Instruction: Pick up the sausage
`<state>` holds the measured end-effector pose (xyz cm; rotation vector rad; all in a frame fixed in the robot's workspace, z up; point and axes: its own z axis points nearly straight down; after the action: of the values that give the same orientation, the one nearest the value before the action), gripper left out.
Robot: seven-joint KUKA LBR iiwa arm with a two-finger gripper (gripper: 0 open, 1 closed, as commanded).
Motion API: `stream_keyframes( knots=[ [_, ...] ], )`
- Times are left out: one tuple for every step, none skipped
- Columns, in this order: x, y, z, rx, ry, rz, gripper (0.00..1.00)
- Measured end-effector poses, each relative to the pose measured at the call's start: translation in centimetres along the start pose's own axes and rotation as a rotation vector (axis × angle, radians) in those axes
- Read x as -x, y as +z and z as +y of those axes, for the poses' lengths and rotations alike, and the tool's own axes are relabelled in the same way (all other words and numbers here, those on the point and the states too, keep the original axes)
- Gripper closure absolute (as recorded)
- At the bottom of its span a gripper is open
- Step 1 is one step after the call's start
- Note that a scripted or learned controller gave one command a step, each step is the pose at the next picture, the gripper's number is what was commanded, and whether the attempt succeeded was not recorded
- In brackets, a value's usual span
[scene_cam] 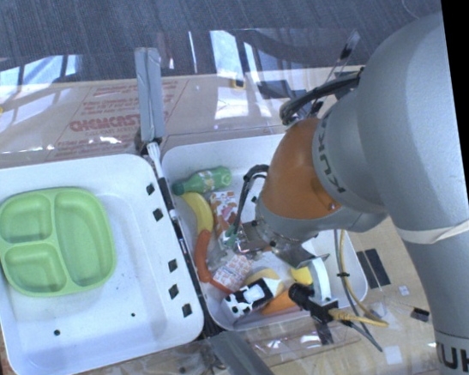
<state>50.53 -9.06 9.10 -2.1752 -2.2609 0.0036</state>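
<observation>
The grey arm (383, 135) with its orange band (299, 184) reaches in from the right and hangs over the right bin (174, 160), covering much of that bin's middle and right side. The tool (243, 237) sits low among the clutter at the bin's centre, but its tips are lost behind the wrist and the packaging, so I cannot tell how it is set or whether it grips anything. The sausage (202, 257), a reddish-orange piece, lies lengthwise along the right bin's left wall, just below the yellow banana (199, 211) and just left of the tool. Above the banana lies a green bottle (203, 180). Near the bin's lower edge sits a black-and-white toy (251, 296), possibly a cow, with an orange object (277, 304) beside it. The left bin (147, 307) carries a green divided plate (54, 241) in its upper left part. Both bins rest side by side on the table (52, 121).
</observation>
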Motion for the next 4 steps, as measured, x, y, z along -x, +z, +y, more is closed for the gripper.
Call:
stream_keyframes(
  knots=[
    [1.4, -0.1, 6.8, 0.002, 0.068, -0.001, 0.0],
    [0.9, -0.9, 11.5, 0.003, 0.061, -0.001, 0.0],
    [0.1, -0.1, 6.2, 0.0, 0.019, 0.0, 0.0],
    [2.3, -6.8, 9.2, 0.003, 0.187, -0.001, 0.0]
  ],
)
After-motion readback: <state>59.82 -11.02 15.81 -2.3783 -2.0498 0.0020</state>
